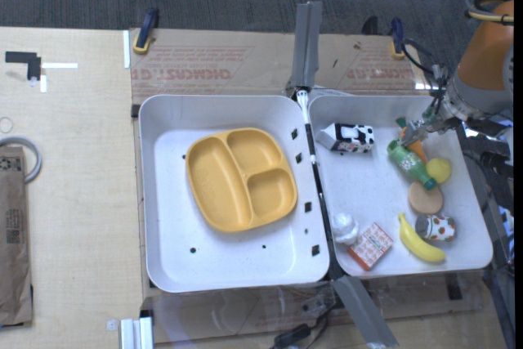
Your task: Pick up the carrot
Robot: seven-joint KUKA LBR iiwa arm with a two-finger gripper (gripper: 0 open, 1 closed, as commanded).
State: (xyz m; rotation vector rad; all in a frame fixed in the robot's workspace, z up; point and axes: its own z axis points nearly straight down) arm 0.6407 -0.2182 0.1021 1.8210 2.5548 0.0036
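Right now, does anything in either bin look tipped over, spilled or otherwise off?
Nothing spilled or damaged. The black-and-white cow toy lies on its side in the right white bin. The yellow divided plate sits askew in the left white bin.

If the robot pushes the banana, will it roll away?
Probably not. The banana is curved, so it would likely spin or slide rather than roll. It lies close to the bin wall and a patterned toy, which would likely stop it.

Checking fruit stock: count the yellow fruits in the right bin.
2. A banana lies at the near right; a lemon sits farther back, beside the green bottle. Others may hide under the tool.
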